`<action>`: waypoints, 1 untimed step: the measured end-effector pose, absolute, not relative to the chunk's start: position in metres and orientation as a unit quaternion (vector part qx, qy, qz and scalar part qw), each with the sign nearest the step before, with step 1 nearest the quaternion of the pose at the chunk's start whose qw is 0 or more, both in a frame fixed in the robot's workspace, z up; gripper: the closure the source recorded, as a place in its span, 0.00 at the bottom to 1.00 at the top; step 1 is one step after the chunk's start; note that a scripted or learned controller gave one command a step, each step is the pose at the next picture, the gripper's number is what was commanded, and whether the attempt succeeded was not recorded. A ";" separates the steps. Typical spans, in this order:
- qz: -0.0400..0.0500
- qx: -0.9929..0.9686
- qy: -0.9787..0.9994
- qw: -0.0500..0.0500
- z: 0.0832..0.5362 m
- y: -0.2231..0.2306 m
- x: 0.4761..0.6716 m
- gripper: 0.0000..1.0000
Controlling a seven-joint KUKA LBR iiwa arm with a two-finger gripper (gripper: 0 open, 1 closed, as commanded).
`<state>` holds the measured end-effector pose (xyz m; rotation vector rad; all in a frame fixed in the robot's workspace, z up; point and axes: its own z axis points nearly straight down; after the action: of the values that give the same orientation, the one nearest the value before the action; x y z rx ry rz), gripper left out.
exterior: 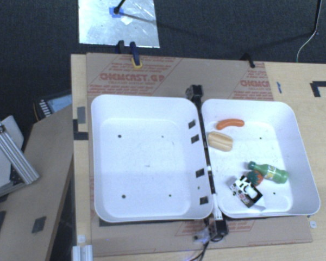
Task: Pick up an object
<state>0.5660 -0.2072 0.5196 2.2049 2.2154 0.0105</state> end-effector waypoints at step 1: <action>0.002 0.703 0.711 0.005 0.524 -0.206 0.567 1.00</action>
<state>0.5673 -0.2061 0.5242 2.2035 2.2263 0.0048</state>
